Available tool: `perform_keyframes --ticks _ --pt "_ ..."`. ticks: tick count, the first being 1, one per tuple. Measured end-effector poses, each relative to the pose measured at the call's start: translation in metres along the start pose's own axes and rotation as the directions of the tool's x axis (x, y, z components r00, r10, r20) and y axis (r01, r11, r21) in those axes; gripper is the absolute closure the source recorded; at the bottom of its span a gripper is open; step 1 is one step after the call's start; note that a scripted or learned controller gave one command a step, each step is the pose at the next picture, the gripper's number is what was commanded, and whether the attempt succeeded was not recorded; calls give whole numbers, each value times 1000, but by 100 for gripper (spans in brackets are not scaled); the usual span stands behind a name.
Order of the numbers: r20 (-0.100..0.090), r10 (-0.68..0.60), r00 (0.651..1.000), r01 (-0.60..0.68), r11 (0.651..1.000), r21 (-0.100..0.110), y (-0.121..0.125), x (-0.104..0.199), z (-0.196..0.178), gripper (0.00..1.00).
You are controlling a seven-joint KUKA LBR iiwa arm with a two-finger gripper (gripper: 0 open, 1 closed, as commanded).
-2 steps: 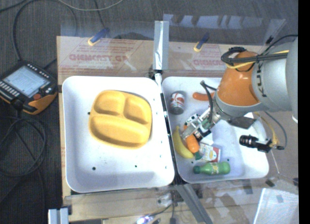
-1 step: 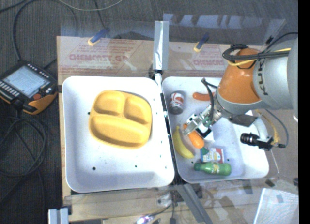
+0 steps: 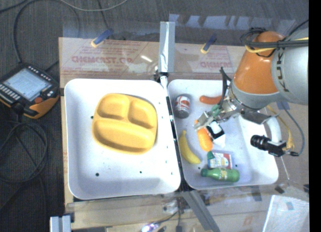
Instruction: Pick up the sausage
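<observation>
left bin (image 3: 80,176): yellow tray (image 3: 125,122) | right bin (image 3: 261,173): tool (image 3: 209,118) low over middle, opening cannot be told | banana (image 3: 188,150), green bottle (image 3: 220,174), can (image 3: 182,105) | sausage (image 3: 210,99) near far wall, beside tool

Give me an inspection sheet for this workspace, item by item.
Surface: two white bins side by side, left bin and right bin.
Job's things: sausage lies at the right bin's far side, not held.
Clutter: yellow tray in the left bin; can, banana, orange item, carton, green bottle in the right bin.
Claw: claw over the right bin, near the orange item.
Cables: cables on the floor.
Surroundings: pendant at left.
</observation>
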State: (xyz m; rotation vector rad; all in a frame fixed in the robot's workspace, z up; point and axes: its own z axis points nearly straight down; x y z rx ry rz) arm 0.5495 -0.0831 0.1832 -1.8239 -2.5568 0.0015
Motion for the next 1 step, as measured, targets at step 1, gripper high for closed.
perform_keyframes --ticks 1 --pt "2 88 996 -88 996 1 13 -45 -30 100"
